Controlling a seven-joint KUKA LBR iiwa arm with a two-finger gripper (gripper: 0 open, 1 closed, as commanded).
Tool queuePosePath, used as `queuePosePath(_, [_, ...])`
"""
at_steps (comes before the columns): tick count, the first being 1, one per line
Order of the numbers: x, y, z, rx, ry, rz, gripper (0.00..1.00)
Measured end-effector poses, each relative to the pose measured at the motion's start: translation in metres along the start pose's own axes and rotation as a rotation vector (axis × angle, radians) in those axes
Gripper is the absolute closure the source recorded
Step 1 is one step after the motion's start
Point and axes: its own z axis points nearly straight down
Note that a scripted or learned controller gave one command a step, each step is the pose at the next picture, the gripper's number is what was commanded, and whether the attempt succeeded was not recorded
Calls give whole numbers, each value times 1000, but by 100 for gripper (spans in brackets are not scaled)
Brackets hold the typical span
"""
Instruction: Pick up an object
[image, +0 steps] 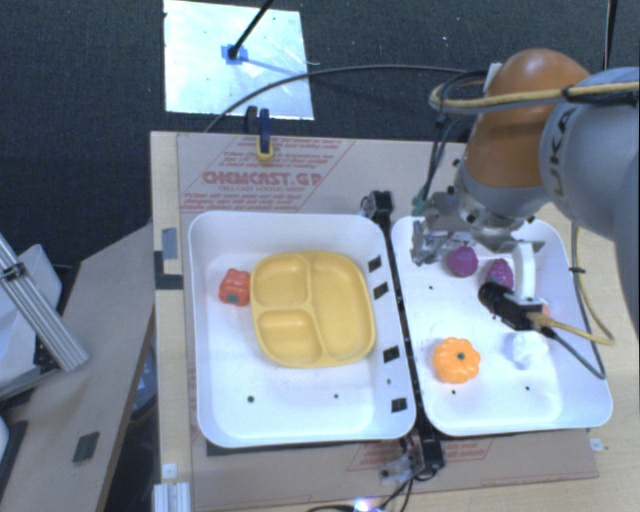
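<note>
Arm (590, 130) enters from right, grey link slanting down-left. Orange band (520, 110) bulges above wrist. Wrist bent downward toward bench. Gripper (428, 243) hangs at lower left of wrist, pointing down, metal parts showing. Cables loop round band and trail off right.

Camera: fixed above the bench, looking down at a slant (moderately near).
Covers: shallow white left bin (205, 330) and shallow white right bin (585, 385).
</note>
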Motion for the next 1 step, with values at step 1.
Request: queuePosePath(1, [56, 3, -3, 0, 1, -1, 100])
